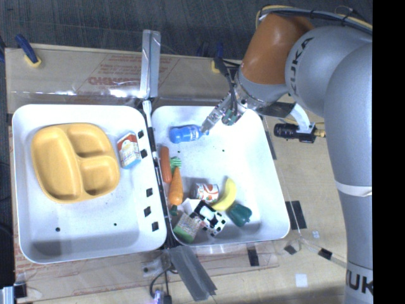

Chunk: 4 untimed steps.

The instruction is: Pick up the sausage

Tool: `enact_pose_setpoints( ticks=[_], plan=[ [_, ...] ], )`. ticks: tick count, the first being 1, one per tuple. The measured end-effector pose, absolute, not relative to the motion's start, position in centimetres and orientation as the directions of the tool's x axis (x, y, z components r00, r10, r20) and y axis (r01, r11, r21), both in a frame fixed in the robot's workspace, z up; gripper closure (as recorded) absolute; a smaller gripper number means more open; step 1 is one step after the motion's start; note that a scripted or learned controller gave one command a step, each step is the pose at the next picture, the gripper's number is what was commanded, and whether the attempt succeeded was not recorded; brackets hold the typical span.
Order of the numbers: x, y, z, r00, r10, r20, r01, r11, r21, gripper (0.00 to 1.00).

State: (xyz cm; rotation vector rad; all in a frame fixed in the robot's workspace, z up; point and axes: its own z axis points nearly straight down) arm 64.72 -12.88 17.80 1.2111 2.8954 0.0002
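Gripper [205, 126], finger state I couldn't tell, touched blue bottle [184, 133]; sausage [164, 163] lay just nearer-left, long axis near-to-far.

The yellow plastic divided tray [74, 162] lies in the left white bin [25, 233]. The right white bin [269, 189] holds the slim reddish-brown sausage [164, 163] along its left wall, with the blue bottle [184, 133] above it in the frame.
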Motion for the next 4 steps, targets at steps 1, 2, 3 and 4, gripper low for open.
enact_pose_setpoints(
  ticks=[1,2,3,4],
  plan=[
    [64.8,-12.8,18.9,-0.706,0.708,-0.006,0.708,0.706,0.003,1.00],
    [64.9,-3.5,22.5,-0.835,0.551,-0.005,0.551,0.835,0.002,1.00],
    [64.9,-3.5,22.5,-0.835,0.551,-0.005,0.551,0.835,0.002,0.00],
    [62.5,-10.1,17.3,-0.823,0.569,0.000,0.569,0.823,-0.001,0.00]
  ],
)
